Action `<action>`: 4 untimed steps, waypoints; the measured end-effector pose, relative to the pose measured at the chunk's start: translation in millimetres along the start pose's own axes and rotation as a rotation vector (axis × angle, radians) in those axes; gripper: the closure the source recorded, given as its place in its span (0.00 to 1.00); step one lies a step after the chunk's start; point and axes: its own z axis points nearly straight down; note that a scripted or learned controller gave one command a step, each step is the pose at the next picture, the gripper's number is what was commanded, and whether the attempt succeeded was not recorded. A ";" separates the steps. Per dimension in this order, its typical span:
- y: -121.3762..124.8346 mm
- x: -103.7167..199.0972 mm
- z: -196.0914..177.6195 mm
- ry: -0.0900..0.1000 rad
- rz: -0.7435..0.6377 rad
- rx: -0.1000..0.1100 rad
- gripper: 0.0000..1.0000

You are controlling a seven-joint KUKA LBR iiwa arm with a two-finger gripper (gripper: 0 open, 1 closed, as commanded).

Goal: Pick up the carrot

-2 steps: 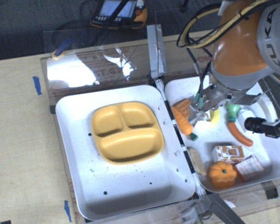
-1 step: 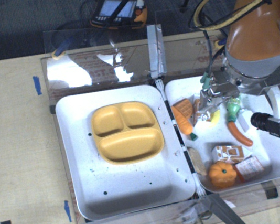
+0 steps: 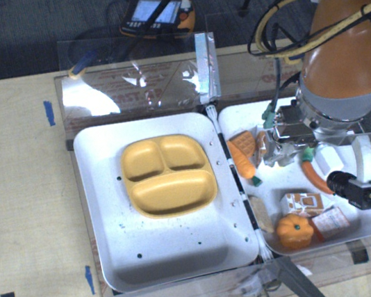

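A bench seen from above at a slant holds two shallow white bins side by side. The left bin (image 3: 117, 247) carries a yellow divided plate (image 3: 169, 175) with three compartments, two small ones at the far side and one long one nearer the camera. The right bin (image 3: 367, 223) holds the food toys. The carrot (image 3: 243, 162) lies in the right bin's far left part, just beside the wall shared with the left bin; it is a short, smooth orange piece, tapered, with a small green nub at its nearer end. Just behind it sits a piece of orange-brown ridged food (image 3: 244, 142). A second long orange piece with a green top (image 3: 312, 171) lies toward the middle of the bin, partly under the arm. Near the front edge rest a round orange pumpkin-like toy (image 3: 296, 230) and two small printed cartons (image 3: 316, 210). The grey arm with its orange band (image 3: 345, 26) reaches in from the right, and its gripper (image 3: 279, 150) hangs over the right bin, near the carrot but to its right. Whether the gripper is apart or together cannot be told, and nothing is seen held in it.
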 end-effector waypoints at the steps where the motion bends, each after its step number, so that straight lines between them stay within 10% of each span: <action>1: -1.7 11.2 80.9 0.001 0.101 0.004 1.00; 3: 12.6 -0.6 99.3 0.001 -0.044 0.005 1.00; 4: 40.0 7.3 25.4 0.000 -0.021 0.002 1.00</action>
